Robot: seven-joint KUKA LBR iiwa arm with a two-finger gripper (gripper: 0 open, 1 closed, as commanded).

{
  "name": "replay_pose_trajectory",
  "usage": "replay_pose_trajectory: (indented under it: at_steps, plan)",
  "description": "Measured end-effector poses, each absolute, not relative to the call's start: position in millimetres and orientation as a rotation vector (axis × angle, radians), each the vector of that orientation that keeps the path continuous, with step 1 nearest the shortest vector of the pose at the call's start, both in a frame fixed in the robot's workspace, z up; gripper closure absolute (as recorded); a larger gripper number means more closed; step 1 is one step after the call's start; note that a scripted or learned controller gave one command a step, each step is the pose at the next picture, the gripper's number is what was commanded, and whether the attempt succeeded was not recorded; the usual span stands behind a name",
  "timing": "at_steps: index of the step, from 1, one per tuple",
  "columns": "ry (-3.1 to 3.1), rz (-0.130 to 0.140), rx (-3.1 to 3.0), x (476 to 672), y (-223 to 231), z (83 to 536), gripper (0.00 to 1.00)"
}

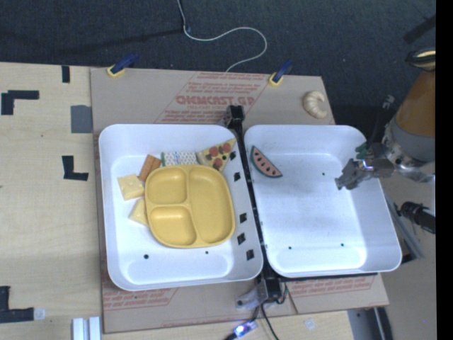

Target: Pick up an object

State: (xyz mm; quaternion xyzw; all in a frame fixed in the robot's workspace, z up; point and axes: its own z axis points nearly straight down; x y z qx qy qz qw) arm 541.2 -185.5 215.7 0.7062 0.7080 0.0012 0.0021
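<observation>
A watermelon-slice toy (pixel 265 163) lies in the right bin (pixel 318 257), near its upper left corner. The left bin (pixel 177 275) holds a yellow divided plate (pixel 190 205), a pizza-slice toy (pixel 218 154), a brown cracker-like piece (pixel 148 166) and pale yellow squares (pixel 131 187). My gripper (pixel 352 175) hangs over the right side of the right bin, well right of the watermelon slice. Nothing is visible between its fingers.
A cardboard sheet (pixel 212 98) lies under both bins, pinned by clips at the back. A beige lump (pixel 316 104) rests on the cardboard behind the right bin. A white cable (pixel 226 34) loops across the dark floor behind.
</observation>
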Motion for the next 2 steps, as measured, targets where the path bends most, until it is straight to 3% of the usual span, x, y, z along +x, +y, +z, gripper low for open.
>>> replay_pose_trajectory:
  at_steps: [1,2]
  plan:
    - [2.224,0.001,2.219,541.8,-184.6,224.6,1.00]
    - [2.229,0.002,2.214,577.8,-138.8,233.5,1.00]
